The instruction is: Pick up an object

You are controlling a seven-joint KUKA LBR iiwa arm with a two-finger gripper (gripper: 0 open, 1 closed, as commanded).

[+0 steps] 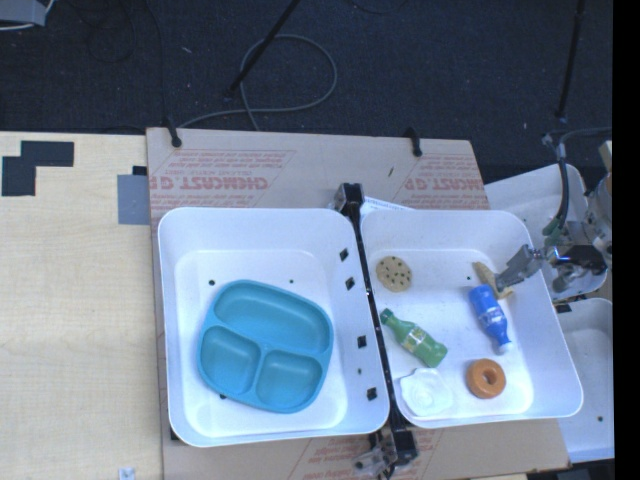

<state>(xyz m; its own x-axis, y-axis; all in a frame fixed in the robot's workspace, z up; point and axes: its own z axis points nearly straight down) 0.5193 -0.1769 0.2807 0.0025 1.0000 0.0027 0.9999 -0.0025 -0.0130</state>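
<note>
Blue bottle [490, 317], white cap, lying in right bin [560, 363]; green bottle [413, 336] nearby

L bin [180, 268]: blue divided tray [265, 345]. R bin [560, 388]: cookie [394, 273], green bottle [413, 337], blue bottle [490, 317], donut [487, 378], white lid [428, 392]. End effector [520, 265] at R rim, near blue bottle.

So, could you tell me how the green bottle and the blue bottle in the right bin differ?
The green bottle is green with a yellowish band; the blue bottle is blue with a white label. The green one lies slanted near the divider between the bins, while the blue one lies more up and down the view, toward the right wall by the gripper. Both lie on their sides in the right bin.
</note>
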